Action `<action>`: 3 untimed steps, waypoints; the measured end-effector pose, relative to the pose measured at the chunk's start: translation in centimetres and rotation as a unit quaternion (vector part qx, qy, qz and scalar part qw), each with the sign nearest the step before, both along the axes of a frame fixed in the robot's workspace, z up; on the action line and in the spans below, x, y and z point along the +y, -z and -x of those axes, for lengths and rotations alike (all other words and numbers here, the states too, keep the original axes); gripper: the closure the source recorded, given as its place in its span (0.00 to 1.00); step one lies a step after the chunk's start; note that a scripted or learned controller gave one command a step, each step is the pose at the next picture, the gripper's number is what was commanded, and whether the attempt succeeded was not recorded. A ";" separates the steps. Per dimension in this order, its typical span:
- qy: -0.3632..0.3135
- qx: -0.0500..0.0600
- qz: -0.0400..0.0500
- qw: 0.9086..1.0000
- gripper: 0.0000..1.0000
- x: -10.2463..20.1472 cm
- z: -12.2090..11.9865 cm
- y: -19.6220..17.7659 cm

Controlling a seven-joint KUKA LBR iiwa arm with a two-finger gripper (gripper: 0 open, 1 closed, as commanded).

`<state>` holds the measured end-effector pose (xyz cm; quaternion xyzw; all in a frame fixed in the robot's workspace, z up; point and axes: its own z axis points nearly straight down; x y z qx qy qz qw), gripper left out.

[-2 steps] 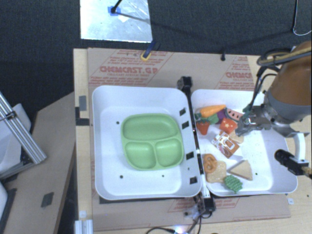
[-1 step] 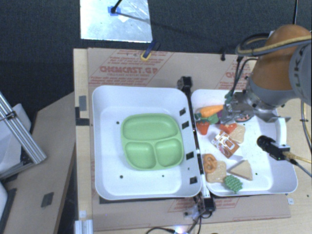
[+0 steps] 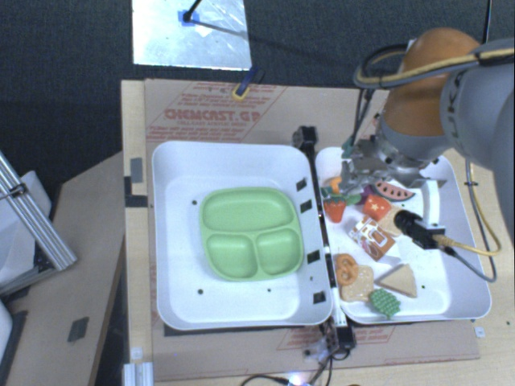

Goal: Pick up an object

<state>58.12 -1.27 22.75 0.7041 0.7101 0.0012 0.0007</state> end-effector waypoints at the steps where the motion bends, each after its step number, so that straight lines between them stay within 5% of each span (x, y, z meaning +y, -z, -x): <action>1: 0.000 0.000 0.000 1.000 1.00 4.7 -2.8 1.1; 3: 0.001 -0.001 0.000 1.000 1.00 12.4 -8.0 -0.2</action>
